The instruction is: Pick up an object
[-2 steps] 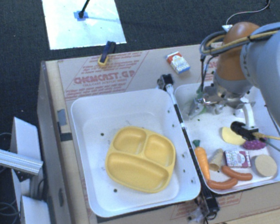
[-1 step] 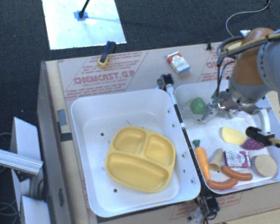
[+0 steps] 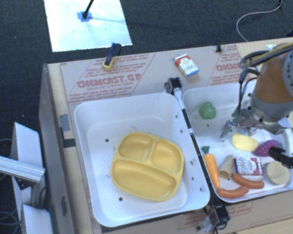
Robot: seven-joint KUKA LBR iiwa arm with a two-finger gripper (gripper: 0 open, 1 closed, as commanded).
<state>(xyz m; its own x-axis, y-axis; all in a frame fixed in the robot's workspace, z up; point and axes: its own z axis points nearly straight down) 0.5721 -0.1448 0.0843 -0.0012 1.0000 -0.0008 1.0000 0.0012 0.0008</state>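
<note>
My gripper (image 3: 234, 125) hangs low in the right bin (image 3: 224, 92), reaching in from the right under the grey arm with its orange band (image 3: 272, 81). Just below and right of it lies a pale yellow lemon-shaped piece (image 3: 244, 141), very close to the gripper. A green round piece (image 3: 207, 110) rests up and left of the gripper, apart from it. A purple grape bunch (image 3: 266, 148), a small red and white carton (image 3: 248, 165), a carrot (image 3: 212, 168), two sausages (image 3: 247, 181) and a tan disc (image 3: 277, 172) crowd the bin's near end.
The left bin (image 3: 98, 121) holds a yellow divided tray (image 3: 147, 165). A red and white box (image 3: 186, 64) and a yellow-black item (image 3: 110, 57) lie on the bench behind the bins. A black divider rail (image 3: 191, 129) runs between the bins.
</note>
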